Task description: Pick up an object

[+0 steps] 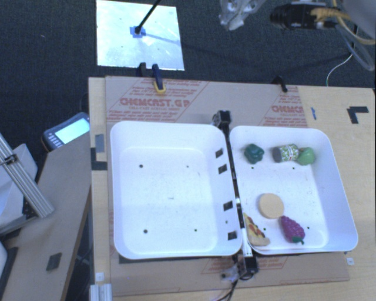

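Observation:
The right white bin [338, 194] holds several toy foods. A dark green lump [254, 153], a small green-and-white can [286, 153] lying on its side and a light green round piece [306, 156] line its far side. Toward the near side lie a tan disc [271, 206] and a purple grape bunch [292, 228]. An orange-and-yellow slice [255, 232] rests against that bin's near left wall. My gripper [235, 14] hangs blurred at the top edge, high above and beyond the bins. It is well away from every object.
The left white bin [117, 176] adjoins the right one, joined by black clips [223, 169]. Behind the bins are a cardboard sheet [194, 100], a yellow clamp [158, 85] and a shiny metal plate [140, 35]. A handheld device [67, 132] and an aluminium rail [23, 182] sit left.

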`<state>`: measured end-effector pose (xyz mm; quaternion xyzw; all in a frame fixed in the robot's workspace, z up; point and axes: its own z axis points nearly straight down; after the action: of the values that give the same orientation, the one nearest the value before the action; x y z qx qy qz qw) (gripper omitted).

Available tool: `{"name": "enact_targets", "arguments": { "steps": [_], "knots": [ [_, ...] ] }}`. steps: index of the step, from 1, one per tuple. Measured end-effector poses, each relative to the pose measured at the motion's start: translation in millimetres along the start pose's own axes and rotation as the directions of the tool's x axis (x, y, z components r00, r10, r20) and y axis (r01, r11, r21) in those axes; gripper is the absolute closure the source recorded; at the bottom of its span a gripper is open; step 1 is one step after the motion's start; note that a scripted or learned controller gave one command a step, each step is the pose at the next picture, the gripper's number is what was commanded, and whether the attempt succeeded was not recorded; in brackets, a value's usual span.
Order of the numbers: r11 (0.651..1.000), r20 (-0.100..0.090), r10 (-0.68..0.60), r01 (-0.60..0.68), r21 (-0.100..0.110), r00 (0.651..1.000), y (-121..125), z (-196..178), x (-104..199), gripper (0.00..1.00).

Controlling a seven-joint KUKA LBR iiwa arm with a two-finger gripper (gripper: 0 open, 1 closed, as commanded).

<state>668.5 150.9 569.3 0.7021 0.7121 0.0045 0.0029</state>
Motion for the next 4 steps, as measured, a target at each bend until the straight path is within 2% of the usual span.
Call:
{"name": "enact_targets", "arguments": {
  "steps": [4],
  "knots": [
    [1.000, -0.001, -0.014, 0.014, -0.009, 1.000, 0.2, -45.2, 0.8, 1.00]
  ]
}}
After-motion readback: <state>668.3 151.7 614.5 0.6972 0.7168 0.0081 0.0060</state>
